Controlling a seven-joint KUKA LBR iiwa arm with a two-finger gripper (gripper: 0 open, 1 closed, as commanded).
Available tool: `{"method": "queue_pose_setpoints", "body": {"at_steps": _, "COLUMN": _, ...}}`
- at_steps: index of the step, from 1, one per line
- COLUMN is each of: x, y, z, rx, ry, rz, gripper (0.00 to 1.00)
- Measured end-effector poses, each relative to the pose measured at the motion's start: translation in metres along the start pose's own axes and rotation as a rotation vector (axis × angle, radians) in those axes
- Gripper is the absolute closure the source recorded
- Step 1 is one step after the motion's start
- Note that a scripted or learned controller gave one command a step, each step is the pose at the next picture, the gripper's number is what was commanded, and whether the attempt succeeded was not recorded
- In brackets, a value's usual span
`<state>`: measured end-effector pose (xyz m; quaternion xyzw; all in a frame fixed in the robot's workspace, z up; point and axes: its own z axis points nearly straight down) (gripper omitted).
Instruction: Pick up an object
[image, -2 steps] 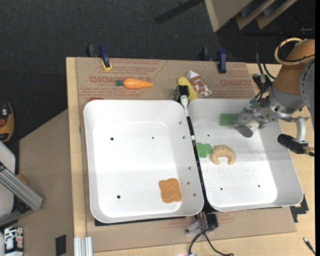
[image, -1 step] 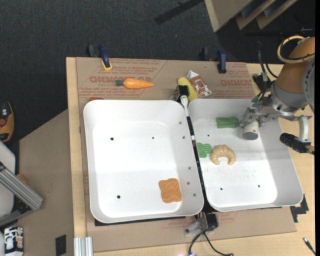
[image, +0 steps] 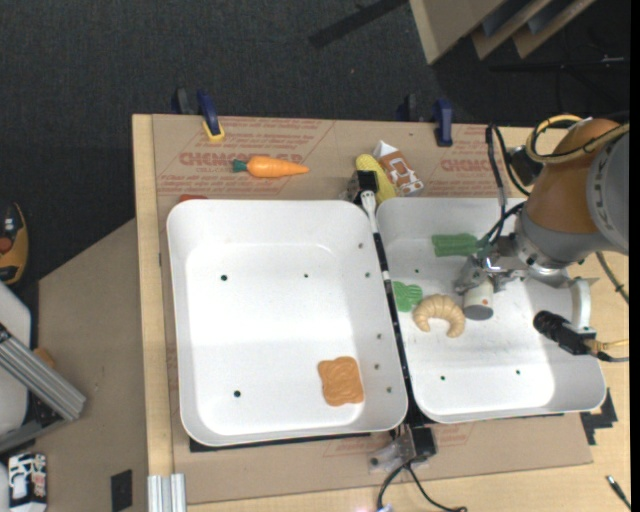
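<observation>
Tan and crescent-shaped, a croissant is seen lying in the right bin, near its left wall, with a small green piece just beside it. The gripper is lowered just right of the croissant; nothing is seen between its fingers, and their spread cannot be told. A green block lies toward the far edge. An orange waffle rests in the left bin, near its front right corner.

Orange carrot, tan croissant, green block, orange-brown toast, white bins
</observation>
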<state>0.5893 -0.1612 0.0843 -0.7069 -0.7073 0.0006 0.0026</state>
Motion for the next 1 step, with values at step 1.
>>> {"method": "queue_pose_setpoints", "body": {"at_steps": 1, "x": 0.1524, "y": 0.0327, "z": -0.1078, "rx": -0.02, "ry": 0.003, "rz": -0.017, "gripper": 1.0}}
